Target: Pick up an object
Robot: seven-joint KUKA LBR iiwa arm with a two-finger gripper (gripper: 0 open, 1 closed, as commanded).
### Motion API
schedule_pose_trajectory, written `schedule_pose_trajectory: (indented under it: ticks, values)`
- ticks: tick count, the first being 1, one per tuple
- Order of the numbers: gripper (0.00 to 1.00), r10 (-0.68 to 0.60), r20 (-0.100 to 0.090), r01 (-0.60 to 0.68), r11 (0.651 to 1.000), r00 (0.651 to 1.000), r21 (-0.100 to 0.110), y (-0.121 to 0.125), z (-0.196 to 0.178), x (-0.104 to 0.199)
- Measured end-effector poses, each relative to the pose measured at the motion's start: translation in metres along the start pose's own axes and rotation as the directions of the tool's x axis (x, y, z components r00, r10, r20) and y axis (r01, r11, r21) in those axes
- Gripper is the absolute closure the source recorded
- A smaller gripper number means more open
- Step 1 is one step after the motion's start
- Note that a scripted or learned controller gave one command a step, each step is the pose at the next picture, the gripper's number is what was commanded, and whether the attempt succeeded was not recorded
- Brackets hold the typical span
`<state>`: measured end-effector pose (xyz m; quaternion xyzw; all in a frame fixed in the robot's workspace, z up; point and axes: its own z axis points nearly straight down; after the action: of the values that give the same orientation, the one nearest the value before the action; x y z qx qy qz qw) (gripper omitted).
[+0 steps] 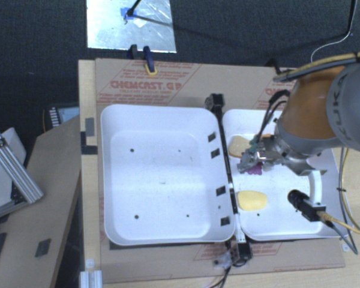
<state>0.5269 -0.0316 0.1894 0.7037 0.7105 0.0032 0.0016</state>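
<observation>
Reaching in over the right bin (270, 230), the gripper (252, 159) hangs just above a purple object (254, 168); whether it grips cannot be told. A smooth pale-yellow oval (252, 200) lies nearby, a tan rounded piece (240, 144) behind, perhaps partly covered. The glossy left bin (162, 173) adjoins.

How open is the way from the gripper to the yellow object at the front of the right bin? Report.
Probably open. The yellow object lies flat on the right bin floor with bare white around it. The gripper is just behind it, over a purple object, with nothing between them.
</observation>
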Motion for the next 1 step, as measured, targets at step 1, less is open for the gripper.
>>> schedule_pose_trajectory:
  ticks: [1]
  values:
    - [1.00,-0.001,0.001,0.001,1.000,1.000,-0.004,0.0674,-0.0347,0.0450]
